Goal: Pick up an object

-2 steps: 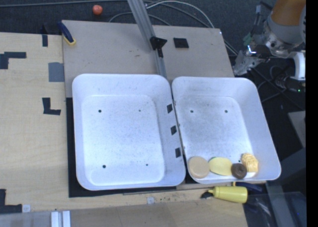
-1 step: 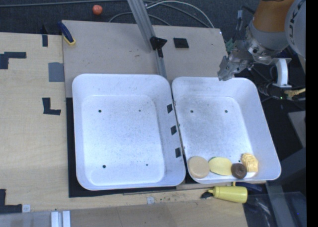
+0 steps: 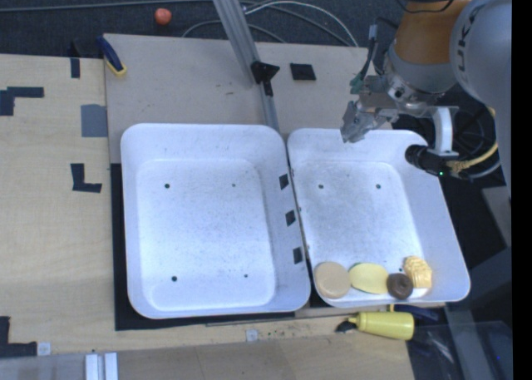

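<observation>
I've got two white bins side by side. Left bin (image 3: 204,216) has nothing in it that I can see. Right bin (image 3: 366,204) holds 4 items, all bunched along its near edge: 1 tan round disc (image 3: 332,279), 1 pale yellow oval piece (image 3: 368,278) just beside it, 1 small dark brown ring (image 3: 400,286) touching the oval, and 1 yellow ridged piece (image 3: 417,271) in the near right corner.

Gripper (image 3: 358,125) hangs over the far rim of the right bin, well apart from those 4 items, w/ nothing between its tips. Can't tell whether it's open or closed from this angle.

Outside the bins: a yellow marker-like thing (image 3: 384,324) on the bench just below the right bin, a small red ball (image 3: 163,15) far back, and a grey metal bar (image 3: 237,33) slanting down toward the gap btw the bins.
</observation>
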Controlling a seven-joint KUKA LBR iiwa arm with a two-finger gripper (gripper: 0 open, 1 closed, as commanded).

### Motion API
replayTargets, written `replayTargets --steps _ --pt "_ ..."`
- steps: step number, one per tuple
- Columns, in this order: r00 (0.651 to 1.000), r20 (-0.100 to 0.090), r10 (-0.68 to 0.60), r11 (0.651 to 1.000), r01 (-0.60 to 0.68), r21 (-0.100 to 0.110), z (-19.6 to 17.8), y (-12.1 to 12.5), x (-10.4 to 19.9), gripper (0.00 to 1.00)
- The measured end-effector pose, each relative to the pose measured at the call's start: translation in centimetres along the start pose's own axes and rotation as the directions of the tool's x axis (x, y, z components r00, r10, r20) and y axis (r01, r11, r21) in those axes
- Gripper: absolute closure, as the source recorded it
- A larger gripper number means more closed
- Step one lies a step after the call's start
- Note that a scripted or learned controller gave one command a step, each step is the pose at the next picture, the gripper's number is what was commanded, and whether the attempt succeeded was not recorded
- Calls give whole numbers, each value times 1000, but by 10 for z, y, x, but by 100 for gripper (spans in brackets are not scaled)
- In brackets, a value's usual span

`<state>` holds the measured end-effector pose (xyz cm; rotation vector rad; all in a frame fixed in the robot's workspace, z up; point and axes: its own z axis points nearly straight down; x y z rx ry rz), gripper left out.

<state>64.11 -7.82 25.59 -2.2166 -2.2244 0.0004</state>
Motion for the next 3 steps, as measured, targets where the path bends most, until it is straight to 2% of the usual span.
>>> replayTargets --steps 1,3 --pt "1000 0 -1 1000 1 0 12 -4 56 100" --pt "1000 0 -1 1000 1 -1 9 -41 164 100"
